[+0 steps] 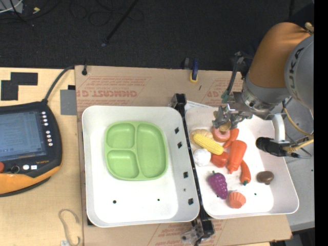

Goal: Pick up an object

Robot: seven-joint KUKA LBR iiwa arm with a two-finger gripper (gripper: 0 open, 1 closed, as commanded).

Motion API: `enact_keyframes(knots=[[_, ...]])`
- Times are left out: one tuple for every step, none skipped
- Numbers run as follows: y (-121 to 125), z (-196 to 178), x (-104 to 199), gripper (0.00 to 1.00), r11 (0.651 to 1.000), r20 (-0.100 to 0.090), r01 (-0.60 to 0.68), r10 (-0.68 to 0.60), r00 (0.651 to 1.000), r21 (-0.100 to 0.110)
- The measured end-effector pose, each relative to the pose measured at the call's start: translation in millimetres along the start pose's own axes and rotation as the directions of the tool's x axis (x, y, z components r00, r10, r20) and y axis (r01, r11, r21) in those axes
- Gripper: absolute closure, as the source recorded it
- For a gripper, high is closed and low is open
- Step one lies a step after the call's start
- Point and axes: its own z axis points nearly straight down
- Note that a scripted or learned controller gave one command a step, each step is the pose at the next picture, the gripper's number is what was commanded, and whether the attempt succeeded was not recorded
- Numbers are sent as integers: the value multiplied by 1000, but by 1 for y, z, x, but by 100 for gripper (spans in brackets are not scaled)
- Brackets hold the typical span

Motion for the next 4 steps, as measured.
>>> enact_keyframes(knots=[[9,6,56,100,1000,-1,5,-5,1000,1],[-4,-3,110,100,1000,-2,5,-5,1000,3],[9,-7,134,100,1000,0,2,-2,1000,1],[4,-7,132,100,1000,1,3,-3,1000,4]])
